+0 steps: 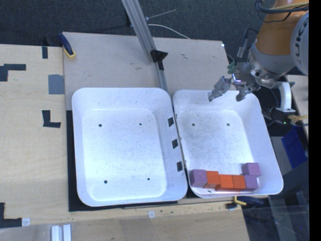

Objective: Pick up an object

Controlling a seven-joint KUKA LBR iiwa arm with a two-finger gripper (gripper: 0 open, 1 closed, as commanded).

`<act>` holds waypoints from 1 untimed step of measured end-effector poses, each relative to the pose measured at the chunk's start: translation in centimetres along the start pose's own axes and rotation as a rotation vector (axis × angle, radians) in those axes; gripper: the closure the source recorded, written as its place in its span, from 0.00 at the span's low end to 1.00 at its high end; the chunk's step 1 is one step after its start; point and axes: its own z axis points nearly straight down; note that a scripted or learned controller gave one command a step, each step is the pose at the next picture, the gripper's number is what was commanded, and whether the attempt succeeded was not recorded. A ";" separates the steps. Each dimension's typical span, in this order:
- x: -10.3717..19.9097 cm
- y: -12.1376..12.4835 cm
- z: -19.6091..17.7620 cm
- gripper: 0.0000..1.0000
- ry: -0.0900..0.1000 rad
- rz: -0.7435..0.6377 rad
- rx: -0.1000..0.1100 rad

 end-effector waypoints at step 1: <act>2.0 -9.7 -2.3 0.00 0.002 0.002 0.002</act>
